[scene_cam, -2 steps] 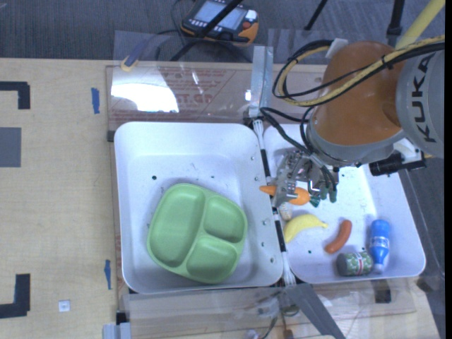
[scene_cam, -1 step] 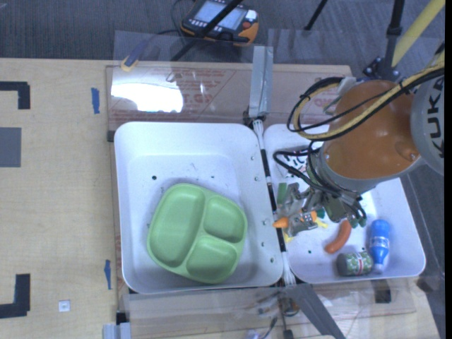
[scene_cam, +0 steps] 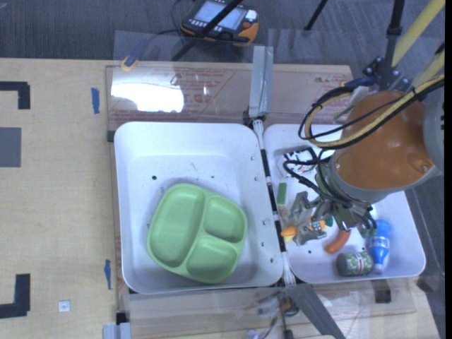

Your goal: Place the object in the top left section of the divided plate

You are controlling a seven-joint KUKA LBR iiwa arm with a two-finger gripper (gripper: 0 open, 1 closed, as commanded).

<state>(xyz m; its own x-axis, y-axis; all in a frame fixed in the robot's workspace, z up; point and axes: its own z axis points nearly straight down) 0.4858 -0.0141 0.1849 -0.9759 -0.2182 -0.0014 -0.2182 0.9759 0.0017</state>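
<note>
- Looking down from the camera view, the green divided plate [scene_cam: 198,235] lies in the left bin [scene_cam: 134,147], with nothing in any of its three sections.
- The arm [scene_cam: 381,147] reaches over the right bin [scene_cam: 418,258], and the gripper [scene_cam: 311,216] sits low among a cluster of small items near that bin's left wall.
- Whether the gripper is spread or pressed together I cannot tell; wiring and clutter hide it, and nothing is visibly pinched.
- The object to move is, by my judgement, one of the small pieces in the right bin, well apart from the plate. Just beside the gripper are an orange scrap [scene_cam: 288,230] and a carrot-like piece [scene_cam: 337,241].
- A blue bottle [scene_cam: 380,243] and a green can [scene_cam: 354,263] lie near the bin's lower edge, and a green stick [scene_cam: 282,191] rests by the left wall.
- All of these look like light toy pieces, probably stiff plastic with smooth and rather slippery skins.
- The carrot-like piece is best taken across its narrow middle; the can and the bottle, lying on their sides, may roll, so grip them across the body.
- The plate's large left section [scene_cam: 174,221] looks to be the target.
</note>
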